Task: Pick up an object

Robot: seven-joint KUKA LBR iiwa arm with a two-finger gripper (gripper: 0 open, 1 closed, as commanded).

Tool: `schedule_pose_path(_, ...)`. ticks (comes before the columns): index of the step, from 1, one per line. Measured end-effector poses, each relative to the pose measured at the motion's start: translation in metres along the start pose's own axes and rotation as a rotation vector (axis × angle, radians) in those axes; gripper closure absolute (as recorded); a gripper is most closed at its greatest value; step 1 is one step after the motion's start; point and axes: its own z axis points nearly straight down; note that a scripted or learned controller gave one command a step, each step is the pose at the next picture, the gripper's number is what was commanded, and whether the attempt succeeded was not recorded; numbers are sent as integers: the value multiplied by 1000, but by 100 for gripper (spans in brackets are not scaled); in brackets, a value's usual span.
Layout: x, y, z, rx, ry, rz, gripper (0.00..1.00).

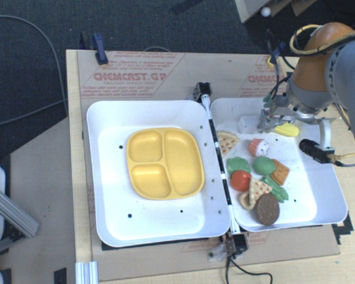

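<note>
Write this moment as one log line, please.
arm: over right white bin | gripper: beside yellow toy piece | grasp: unclear | yellow divided plate: left bin

Robotics lab: grey arm over two white bins; surface of paper-masked sheet; clamp; loose cables on dark carpet; aluminium rail; toy food.

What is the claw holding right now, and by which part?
It cannot be told. The claw sits low in the right bin beside a yellow piece, but no item shows between its tips.
</note>
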Motion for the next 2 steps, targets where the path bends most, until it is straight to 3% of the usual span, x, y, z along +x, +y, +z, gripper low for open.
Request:
schedule_pose_path(1, 0, 0, 0, 1, 0, 0, 0)
schedule_pose_path(2, 20, -37, 24, 4, 3, 2, 0)
